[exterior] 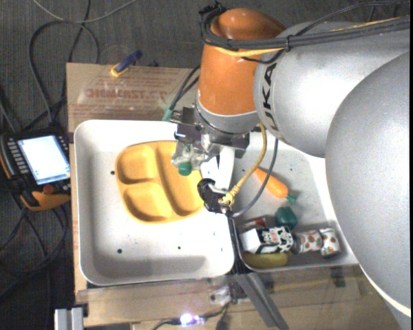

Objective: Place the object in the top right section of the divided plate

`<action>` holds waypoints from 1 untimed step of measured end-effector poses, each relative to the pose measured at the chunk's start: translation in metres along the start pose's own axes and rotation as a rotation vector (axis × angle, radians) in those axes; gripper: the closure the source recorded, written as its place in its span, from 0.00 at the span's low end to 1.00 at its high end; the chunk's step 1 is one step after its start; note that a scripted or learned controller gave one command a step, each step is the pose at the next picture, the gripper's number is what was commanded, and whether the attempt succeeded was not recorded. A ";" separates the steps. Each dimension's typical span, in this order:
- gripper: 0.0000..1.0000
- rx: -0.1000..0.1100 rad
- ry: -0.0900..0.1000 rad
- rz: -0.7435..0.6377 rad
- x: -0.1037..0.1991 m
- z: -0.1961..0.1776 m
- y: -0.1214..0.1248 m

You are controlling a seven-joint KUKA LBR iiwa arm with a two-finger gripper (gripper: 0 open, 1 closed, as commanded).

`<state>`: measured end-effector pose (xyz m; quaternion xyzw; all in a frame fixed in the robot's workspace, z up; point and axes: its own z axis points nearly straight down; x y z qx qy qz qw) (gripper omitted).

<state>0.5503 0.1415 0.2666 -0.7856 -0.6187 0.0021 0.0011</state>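
Green object (184, 165) — at divided plate (148, 184) right edge | gripper (186, 158) fingers' state unclear

Yellow divided plate (151, 188) flat in left bin; small teal object (184, 166) at its right rim.

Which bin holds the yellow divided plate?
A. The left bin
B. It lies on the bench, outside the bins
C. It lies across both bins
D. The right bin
A: the yellow divided plate lies inside the left bin, while the carrot and other small items lie in the right bin.
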 end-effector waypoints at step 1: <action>1.00 -0.001 -0.001 -0.057 0.079 0.052 0.022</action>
